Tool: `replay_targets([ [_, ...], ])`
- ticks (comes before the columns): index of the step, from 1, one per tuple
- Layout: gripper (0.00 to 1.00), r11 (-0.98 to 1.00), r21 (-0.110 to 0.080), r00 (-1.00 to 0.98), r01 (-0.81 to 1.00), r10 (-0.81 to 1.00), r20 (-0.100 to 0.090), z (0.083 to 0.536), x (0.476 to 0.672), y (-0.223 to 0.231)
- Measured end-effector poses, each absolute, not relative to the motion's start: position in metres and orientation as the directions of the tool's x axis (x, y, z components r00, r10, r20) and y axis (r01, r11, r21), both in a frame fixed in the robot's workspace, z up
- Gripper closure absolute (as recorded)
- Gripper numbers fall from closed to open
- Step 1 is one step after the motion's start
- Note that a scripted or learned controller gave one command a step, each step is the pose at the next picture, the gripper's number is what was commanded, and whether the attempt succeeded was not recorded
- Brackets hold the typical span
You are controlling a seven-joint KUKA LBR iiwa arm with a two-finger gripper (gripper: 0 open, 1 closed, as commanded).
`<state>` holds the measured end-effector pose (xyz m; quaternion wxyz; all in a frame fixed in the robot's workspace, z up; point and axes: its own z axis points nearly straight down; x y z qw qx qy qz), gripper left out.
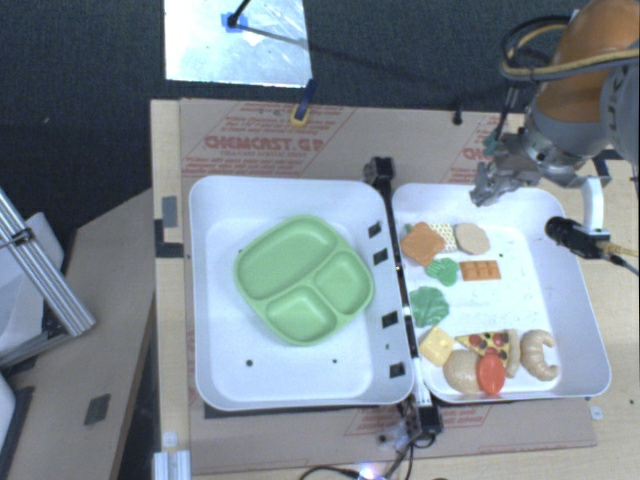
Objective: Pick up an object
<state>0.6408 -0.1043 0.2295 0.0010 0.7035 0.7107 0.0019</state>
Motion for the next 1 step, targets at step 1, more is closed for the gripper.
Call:
replay_targets([
  [1, 1.00, 0.010, 0.002, -0.010, 1.000, 1.000, 0.001, 0.2217, 0.6483, -0.0587],
])
